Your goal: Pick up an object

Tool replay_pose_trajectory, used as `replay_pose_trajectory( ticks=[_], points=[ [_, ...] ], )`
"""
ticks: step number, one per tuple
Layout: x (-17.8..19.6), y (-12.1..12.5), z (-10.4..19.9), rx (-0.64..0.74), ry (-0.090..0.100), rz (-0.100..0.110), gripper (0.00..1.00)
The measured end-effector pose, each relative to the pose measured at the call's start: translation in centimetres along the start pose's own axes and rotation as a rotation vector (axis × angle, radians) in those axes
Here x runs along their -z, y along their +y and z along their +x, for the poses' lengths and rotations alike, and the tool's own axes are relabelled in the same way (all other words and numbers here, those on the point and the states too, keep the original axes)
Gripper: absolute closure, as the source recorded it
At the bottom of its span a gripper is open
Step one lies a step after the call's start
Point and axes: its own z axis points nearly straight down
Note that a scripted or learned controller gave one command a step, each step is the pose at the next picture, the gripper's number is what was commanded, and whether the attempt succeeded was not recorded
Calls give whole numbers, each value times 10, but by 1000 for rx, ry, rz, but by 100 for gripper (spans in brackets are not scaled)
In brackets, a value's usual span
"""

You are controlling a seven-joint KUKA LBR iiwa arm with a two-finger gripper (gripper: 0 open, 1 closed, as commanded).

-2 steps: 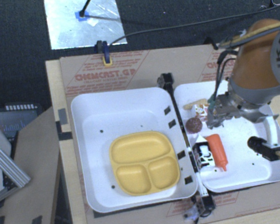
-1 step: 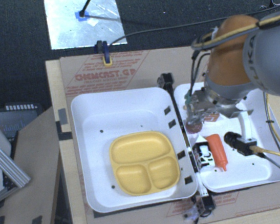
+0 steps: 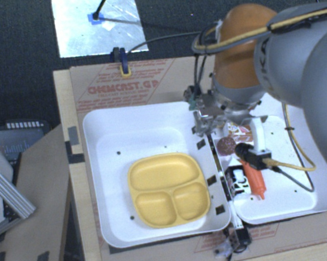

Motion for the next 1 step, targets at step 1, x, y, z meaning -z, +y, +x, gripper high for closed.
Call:
replay_pose_trajectory(
  ticks=[1],
  points=[
    [8, 13, 45, 0, 0, 1, 100]
  ],
)
